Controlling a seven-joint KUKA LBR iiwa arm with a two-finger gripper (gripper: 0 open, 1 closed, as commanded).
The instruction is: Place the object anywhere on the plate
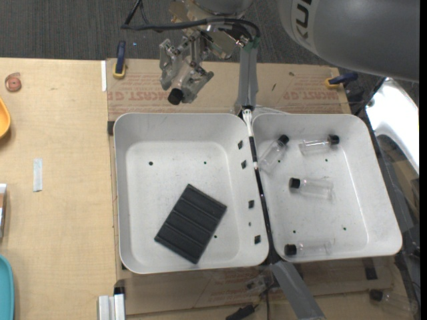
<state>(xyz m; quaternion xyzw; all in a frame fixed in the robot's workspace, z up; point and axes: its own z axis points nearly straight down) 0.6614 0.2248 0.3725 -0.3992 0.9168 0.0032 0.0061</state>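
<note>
The arm point(347, 19) is cut off by the top and right edges. An orange dish point(3, 122) and a teal object point(5, 289) are clipped at the left edge. The clear vials point(313, 187) nearly vanish against the white bin point(360, 239).

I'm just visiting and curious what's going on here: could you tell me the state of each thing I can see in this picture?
End effector: raised behind the left bin, holding nothing visible.
Dark ribbed rectangular plate: lying flat and askew in the left white bin, nothing on it.
Four clear plastic vials with black caps: lying on their sides, scattered apart in the right white bin.
Both bins: side by side, touching along the middle.
</note>
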